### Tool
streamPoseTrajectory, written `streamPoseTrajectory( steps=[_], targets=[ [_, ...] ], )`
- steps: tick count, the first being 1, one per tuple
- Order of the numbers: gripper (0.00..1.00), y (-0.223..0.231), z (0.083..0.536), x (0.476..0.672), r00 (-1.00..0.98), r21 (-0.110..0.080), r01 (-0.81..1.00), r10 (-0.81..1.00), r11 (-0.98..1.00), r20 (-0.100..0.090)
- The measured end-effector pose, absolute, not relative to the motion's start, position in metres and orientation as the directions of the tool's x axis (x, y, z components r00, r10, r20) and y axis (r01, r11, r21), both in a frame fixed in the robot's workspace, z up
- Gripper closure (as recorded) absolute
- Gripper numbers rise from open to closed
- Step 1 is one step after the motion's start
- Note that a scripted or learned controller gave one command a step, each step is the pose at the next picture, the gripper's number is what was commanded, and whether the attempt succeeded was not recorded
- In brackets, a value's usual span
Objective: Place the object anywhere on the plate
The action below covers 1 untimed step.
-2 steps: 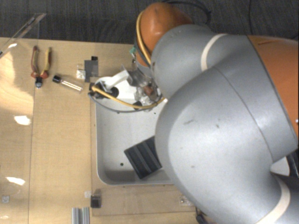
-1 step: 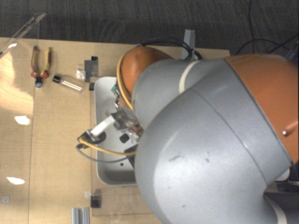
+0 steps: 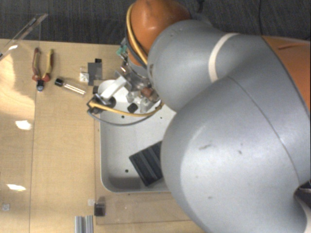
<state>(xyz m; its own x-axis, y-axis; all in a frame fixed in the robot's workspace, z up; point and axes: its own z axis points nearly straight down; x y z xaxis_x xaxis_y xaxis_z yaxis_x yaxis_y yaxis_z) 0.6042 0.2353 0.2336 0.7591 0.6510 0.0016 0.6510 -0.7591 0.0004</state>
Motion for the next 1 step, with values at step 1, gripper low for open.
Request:
streamPoseTrajectory(
  steps=[1],
  targets=[
    [1.00, 0.1899, 0.1560, 0.5315, 0.527, -0.001, 0.850, 0.850, -0.527, 0.000]
  ],
)
